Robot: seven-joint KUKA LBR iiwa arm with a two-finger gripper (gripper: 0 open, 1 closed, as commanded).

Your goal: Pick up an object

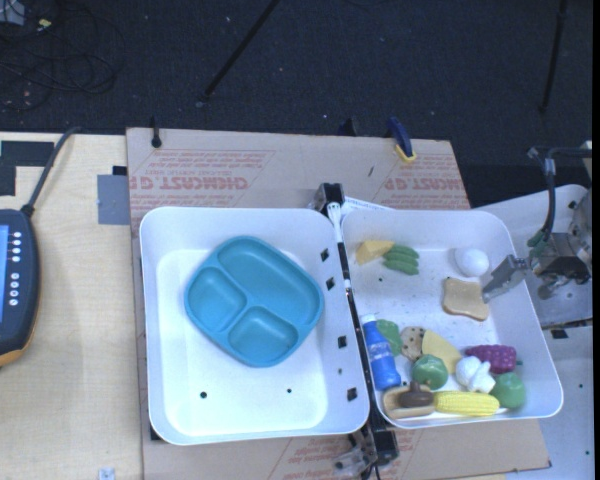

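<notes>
Claw point(502, 278) sits at the right edge of the right bin point(525, 258), low over the rim, reaching in from the right; finger spread too small and blurred to read, so cannot tell wide or narrow; nothing visible between them.

No single target named, so any toy in the right bin counts; nearest is the toast slice point(465, 299), just left of and slightly below the claw, lying flat, long axis roughly left-right with a slight tilt; white egg point(471, 261) just up-left of the claw, near the toast but apart from it. My guess: toast or egg is the likely pick, short move leftward into the bin and down.

Further off: green pepper point(402, 259) and yellow wedge point(372, 251) at the bin's upper left, touching or nearly so. Bottom cluster is crowded: blue bottle point(381, 356) lying along the left wall, long axis up-down; cookie point(412, 341); purple grapes point(491, 355); corn cob point(466, 403) along the front wall, long axis left-right; green and white pieces packed around them; hard to separate.

Toast and egg have open floor around them, nothing in the way from the claw's side; the cluster would risk bumping neighbours.

Left bin point(170, 368) holds a blue divided plate point(252, 301), well apart from the claw. Both bins rest on cardboard on the bench point(60, 418).
</notes>
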